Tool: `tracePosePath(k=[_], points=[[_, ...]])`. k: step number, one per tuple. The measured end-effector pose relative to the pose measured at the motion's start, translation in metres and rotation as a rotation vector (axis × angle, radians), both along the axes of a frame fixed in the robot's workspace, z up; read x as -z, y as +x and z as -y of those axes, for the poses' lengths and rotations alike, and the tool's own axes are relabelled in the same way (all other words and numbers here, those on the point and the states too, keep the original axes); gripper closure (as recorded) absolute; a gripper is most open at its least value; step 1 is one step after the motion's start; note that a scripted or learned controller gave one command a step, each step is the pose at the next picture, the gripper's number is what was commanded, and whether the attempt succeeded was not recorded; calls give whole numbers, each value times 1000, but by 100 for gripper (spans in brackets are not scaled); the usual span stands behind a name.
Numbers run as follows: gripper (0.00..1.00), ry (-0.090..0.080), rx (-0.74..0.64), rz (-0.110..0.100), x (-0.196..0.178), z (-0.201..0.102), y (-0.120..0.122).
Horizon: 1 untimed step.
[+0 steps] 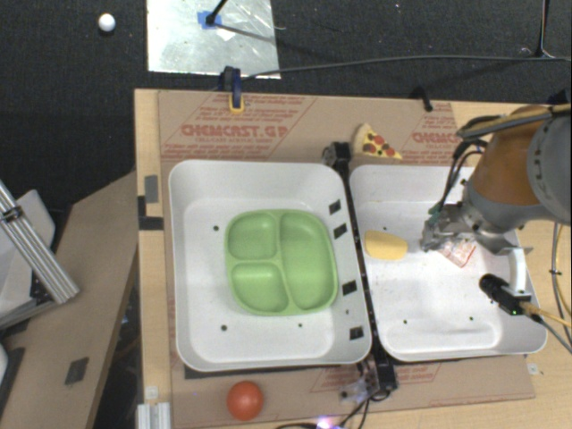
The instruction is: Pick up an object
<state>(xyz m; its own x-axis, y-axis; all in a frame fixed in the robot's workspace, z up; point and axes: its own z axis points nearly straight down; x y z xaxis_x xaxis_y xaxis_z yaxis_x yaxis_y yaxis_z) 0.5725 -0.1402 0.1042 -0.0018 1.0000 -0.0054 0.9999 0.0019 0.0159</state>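
Note:
A pale yellow wedge-shaped object (pixel 385 245) lies in the right bin (pixel 420 333), near its left wall. Just right of it my gripper (pixel 436 237) hangs low over the bin floor, the grey arm with its orange band reaching in from the right. A small pinkish-red patterned object (pixel 461 255) lies directly under and beside the gripper. Nothing shows between the gripper and the yellow wedge.
The left bin (pixel 192 239) holds a green divided plate (pixel 280 260). A toy pizza slice (pixel 376 143) lies on the cardboard behind the bins, and an orange-red ball (pixel 245 399) sits on the front edge. A black clip joins the bins at the middle.

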Motion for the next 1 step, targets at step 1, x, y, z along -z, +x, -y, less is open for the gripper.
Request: tracePosePath(k=[1], points=[[100,4,-3,-8,-63,0,8]])
